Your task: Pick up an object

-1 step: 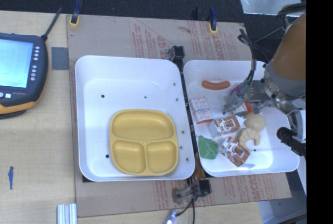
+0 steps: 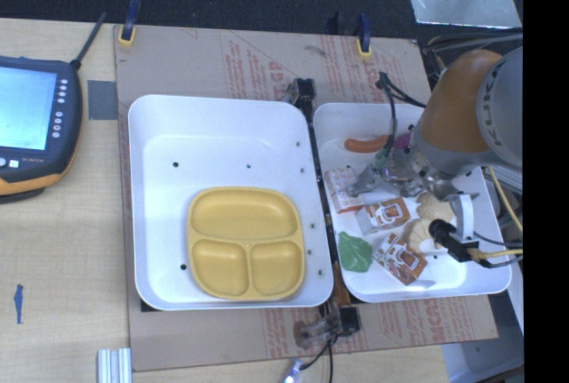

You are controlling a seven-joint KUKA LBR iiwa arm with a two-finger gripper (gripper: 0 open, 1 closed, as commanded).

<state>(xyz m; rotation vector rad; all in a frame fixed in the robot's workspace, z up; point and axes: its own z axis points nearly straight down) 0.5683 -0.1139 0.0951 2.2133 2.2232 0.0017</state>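
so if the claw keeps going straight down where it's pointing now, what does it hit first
Probably the flat red-and-white printed packet lying on the right white bin's floor under the claw, though depth is hard to judge from this slanted view.

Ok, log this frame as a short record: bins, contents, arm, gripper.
left bin: holds a yellow tray with three compartments
right bin: holds a green item, orange sausage, printed packets and other small things
arm: over the right bin
gripper: low among the items; grasp cannot be told
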